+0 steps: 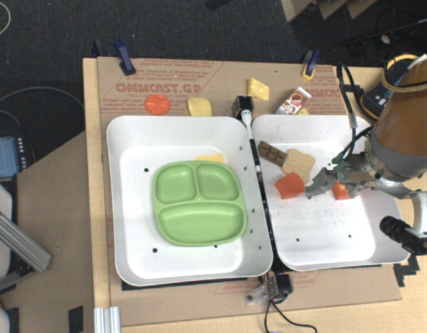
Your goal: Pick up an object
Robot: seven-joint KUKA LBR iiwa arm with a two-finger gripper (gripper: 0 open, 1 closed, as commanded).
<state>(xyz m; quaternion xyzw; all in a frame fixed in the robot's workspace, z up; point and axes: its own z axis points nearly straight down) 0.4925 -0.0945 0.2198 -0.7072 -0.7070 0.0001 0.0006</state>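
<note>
My worktop (102, 186) carries two white bins (130, 151). The left holds one green divided plate (198, 203). The right holds one tan slice (298, 162), one brown bar (270, 152) and two red blocks (290, 185); my end effector (319, 184) sits between these, grip unreadable.

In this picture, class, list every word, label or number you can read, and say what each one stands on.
"CHEMCAST. G.P": red print on the brown board under the bins, along its far edge above the left bin.
Further red lines beneath it and along the board's right part: too small and blurred to read.
Small red and white packet behind the right bin: printed, but unreadable.
</note>
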